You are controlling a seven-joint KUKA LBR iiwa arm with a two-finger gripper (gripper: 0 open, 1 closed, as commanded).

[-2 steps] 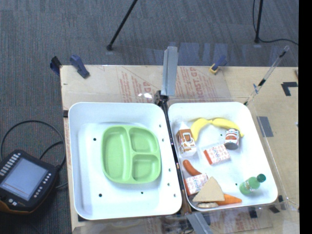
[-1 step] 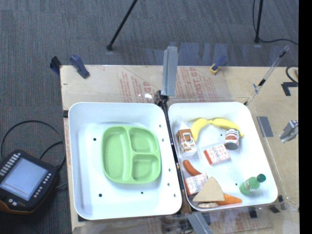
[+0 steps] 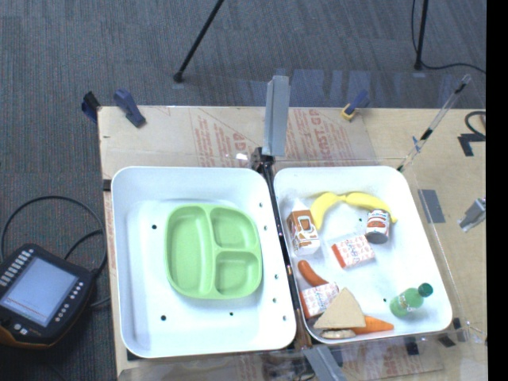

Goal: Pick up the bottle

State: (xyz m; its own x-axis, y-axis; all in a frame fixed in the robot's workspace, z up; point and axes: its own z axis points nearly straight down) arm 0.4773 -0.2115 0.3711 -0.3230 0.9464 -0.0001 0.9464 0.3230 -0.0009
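Observation:
A small green bottle (image 3: 409, 300) with a green cap lies on its side in the right bin (image 3: 417, 213), near that bin's front right corner. Its cap points toward the right rim. An orange carrot (image 3: 378, 323) lies just to its front left.
The right bin also holds a banana (image 3: 349, 203), a small jar (image 3: 378, 227), two small cartons (image 3: 303, 230) (image 3: 352, 252), a sausage (image 3: 312, 273), another packet (image 3: 319, 298) and a sandwich wedge (image 3: 342, 311). The left bin (image 3: 135, 292) holds a green divided plate (image 3: 214, 250). A tablet (image 3: 40, 292) lies on the floor at left.

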